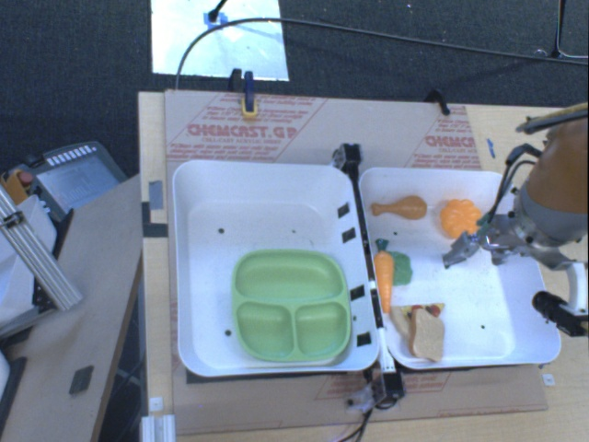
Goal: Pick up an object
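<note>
Two white bins sit side by side on a bench; the left bin [198, 201] holds a green tray [290, 304], while the right bin [525, 339] holds the likely targets: a drumstick [400, 208], an orange toy [459, 217], a carrot [384, 279] and a sandwich [424, 330], spread apart, probably so each can be picked cleanly; the gripper [460, 249] hangs just beside the orange toy, seemingly lined up for it, nothing between its tips; whether the jaws are parted I cannot tell; cardboard [276, 127] underlies both bins; dark floor [74, 53] beyond.
</note>
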Controlling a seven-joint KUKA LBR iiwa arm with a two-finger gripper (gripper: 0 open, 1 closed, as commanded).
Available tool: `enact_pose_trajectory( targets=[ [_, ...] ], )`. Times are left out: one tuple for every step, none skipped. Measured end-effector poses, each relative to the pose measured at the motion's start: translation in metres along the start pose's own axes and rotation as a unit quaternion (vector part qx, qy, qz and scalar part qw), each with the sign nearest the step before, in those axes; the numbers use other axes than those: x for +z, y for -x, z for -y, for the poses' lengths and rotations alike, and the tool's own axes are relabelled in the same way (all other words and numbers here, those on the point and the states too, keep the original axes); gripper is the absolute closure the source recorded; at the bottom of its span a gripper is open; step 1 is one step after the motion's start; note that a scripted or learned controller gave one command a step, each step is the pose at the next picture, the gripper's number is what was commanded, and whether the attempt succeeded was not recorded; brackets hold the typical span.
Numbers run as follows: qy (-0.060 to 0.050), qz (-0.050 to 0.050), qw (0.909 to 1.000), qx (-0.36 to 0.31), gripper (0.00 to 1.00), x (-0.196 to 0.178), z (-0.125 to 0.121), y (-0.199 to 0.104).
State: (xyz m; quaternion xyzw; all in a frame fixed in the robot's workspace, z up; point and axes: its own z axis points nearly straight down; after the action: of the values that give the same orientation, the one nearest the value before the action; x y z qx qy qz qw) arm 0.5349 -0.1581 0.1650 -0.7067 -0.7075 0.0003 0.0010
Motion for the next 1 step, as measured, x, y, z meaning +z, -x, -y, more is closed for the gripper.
enact_pose_trajectory(
  targets=[
    [0.000,0.000,1.0000,0.000,0.00,0.0424,-0.0034,-0.0020]
  ],
)
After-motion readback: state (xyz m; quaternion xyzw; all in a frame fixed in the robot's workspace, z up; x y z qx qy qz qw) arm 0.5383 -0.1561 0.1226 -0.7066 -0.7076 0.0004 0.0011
